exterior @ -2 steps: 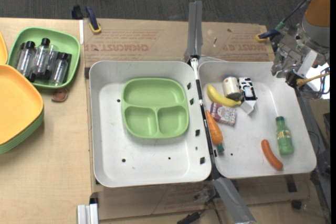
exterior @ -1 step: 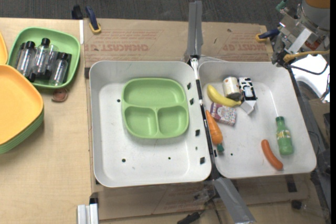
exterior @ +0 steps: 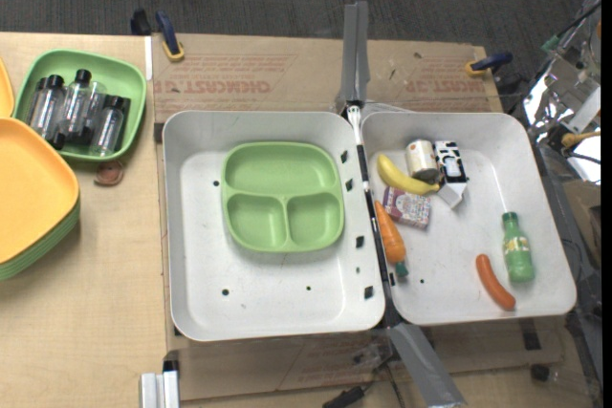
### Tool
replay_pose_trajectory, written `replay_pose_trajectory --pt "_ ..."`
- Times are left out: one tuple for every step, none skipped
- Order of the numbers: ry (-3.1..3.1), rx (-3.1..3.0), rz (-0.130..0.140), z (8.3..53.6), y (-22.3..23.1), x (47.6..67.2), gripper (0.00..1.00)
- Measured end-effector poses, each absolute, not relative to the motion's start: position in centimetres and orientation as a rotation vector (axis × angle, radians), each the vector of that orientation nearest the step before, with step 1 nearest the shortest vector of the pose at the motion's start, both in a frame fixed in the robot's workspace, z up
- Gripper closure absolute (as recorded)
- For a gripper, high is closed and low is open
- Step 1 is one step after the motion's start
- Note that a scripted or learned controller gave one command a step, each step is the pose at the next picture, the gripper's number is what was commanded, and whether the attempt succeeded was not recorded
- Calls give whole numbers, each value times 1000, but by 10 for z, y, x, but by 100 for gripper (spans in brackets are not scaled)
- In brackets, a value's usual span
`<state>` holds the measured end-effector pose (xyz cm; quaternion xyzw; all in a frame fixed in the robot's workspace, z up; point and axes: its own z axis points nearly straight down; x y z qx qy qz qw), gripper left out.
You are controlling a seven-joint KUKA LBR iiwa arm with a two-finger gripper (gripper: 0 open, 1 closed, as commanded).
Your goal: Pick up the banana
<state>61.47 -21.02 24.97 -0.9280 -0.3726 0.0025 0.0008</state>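
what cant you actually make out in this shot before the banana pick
- Banana: its right end runs under the small can in the camera view, so that tip is hidden.
- Pink packet: print too small to read.
- Carrot: lies along the right bin's left wall at the divider, so its far side is hidden.
- Orange plates: cut off by the left edge.
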Motion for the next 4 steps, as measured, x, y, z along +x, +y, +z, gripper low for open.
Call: replay_pose_trajectory --pt "-1126 -2931 7 206 -137 650 100" --pt "-1152 -2922 5 259 -203 634 100" --pt "-474 -3105 6 403 -206 652 100" --pt "-477 -3104 8 263 -222 620 100"
